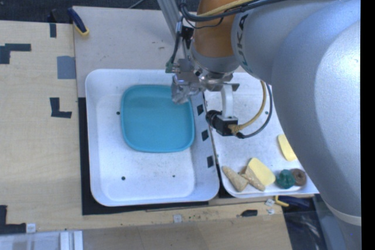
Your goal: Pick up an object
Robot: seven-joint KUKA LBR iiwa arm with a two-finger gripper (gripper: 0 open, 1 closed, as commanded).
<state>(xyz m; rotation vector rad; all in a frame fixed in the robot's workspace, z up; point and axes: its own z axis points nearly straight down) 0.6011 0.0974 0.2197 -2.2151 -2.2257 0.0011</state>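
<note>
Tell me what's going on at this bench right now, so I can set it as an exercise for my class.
A grey KUKA arm reaches in from the right, its gripper over the upper right edge of a blue plate lying in the left bin. Nothing visibly sits between its fingers, so no pick is confirmed. The right bin holds small items near its front: a yellow wedge, a tan piece, a green object and a brown ring.

Even, fairly bright light falls from above. The white bins (99,126) look slightly washed out, and a soft sheen lies on the grey arm (316,67). Shadows are faint and short. The picture is a little soft and grainy throughout.
</note>
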